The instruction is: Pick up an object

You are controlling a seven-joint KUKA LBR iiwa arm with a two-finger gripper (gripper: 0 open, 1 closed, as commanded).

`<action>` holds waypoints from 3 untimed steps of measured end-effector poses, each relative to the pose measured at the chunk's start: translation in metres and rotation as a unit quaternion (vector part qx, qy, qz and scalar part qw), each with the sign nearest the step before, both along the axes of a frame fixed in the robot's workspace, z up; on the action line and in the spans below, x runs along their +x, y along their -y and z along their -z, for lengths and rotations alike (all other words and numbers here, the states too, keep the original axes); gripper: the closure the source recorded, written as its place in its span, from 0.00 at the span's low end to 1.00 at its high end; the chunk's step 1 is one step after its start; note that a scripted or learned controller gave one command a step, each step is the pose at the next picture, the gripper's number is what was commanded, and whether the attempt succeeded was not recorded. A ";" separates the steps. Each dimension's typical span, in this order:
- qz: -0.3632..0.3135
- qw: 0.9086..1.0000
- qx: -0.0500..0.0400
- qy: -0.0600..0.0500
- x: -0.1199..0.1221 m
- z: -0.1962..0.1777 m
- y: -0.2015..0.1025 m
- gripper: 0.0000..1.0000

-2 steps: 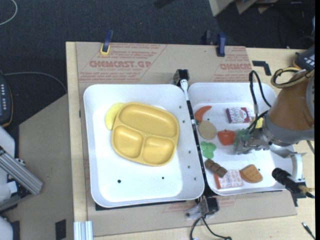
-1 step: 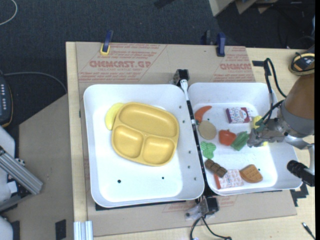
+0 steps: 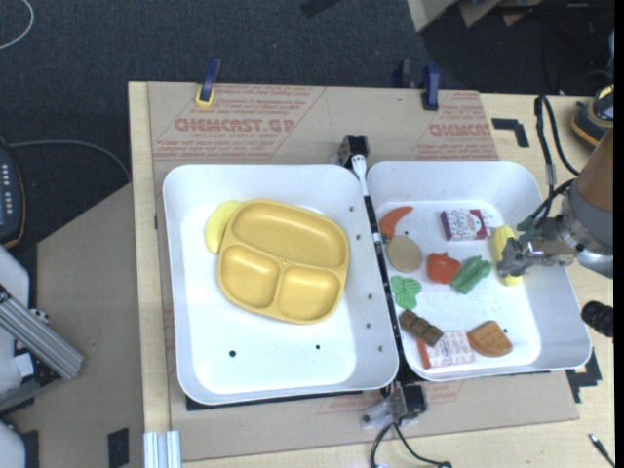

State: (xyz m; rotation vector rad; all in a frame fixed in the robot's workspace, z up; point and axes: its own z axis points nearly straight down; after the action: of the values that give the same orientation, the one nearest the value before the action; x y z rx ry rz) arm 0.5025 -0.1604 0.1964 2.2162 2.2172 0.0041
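At the right edge of the frame, the grey gripper (image 3: pixel 511 258) sits low over the right white plastic bin (image 3: pixel 517 178), touching a small yellow toy piece (image 3: pixel 504 239); whether its fingers are apart or clamped is unclear.

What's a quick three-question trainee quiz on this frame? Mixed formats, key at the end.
1. True or false: the yellow divided tray sits in the right bin.
2. Which item lies nearest the gripper? A) the brown cookie B) the yellow piece C) the orange carrot
3. Fill in: the tray has ___ compartments.

Key: 1. False, it is in the left bin. 2. B. 3. Three.
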 end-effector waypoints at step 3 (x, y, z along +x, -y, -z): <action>-0.003 1.000 0.003 -0.005 0.025 -0.018 -0.104 1.00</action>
State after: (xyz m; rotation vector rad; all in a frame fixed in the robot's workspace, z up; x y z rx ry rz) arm 0.5271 -0.0565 0.2145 2.2179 2.2304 0.0002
